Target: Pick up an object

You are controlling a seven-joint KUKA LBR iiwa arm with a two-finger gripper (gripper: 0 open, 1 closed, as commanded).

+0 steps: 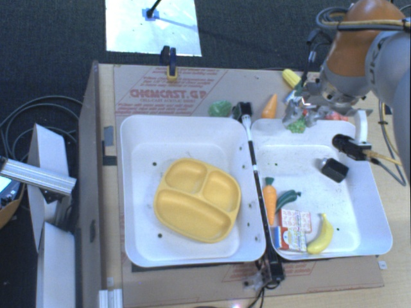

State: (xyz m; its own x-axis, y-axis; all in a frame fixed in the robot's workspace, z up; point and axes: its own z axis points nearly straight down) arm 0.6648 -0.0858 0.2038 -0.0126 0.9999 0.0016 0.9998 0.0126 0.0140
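We see the gripper poised over the right bin's far rim beside a green piece, though whether it grips anything we cannot tell.

The arm is grey with a rounded orange band, grey cables looping beside it.

- One fixed camera, mounted above the bench, looking down at a slant.
- Moderate range: both white bins fall within frame, side by side.
- Arm enters from the view's right.
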